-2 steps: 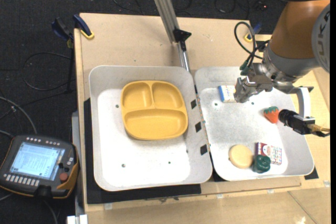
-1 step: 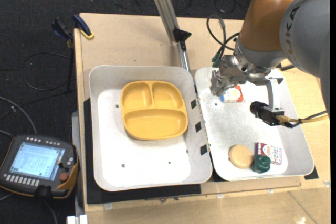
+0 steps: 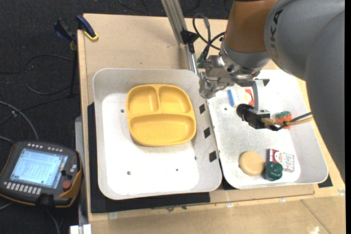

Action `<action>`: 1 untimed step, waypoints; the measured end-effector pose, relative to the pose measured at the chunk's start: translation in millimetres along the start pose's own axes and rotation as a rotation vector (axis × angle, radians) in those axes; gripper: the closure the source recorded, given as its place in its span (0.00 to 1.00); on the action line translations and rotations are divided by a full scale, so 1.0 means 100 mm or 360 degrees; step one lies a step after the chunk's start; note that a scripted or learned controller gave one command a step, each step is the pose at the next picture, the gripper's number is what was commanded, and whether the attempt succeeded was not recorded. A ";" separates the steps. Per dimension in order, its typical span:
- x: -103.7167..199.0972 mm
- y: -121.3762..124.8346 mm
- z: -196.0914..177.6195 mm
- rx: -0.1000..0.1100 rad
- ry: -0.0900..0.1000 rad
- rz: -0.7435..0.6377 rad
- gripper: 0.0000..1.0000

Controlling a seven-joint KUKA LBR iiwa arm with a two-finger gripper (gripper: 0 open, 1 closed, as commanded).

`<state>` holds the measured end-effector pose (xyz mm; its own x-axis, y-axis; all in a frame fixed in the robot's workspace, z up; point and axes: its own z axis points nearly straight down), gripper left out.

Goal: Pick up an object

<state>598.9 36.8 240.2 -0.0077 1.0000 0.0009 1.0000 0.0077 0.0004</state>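
- The gripper hangs over the right bin's upper left corner, at the seam between the bins; whether it is parted or closed cannot be told.
- A blue-and-white packet lies just beside it, not gripped.
- The arm reaches in from the right, wrist pointing down.
- A tan disc and a green lump lie at the near edge.
- A yellow divided plate sits in the left bin.

gripper over left edge of right bin; yellow tray in left bin.
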 end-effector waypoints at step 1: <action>0.52 0.23 0.12 -0.0001 0.0000 0.0000 1.00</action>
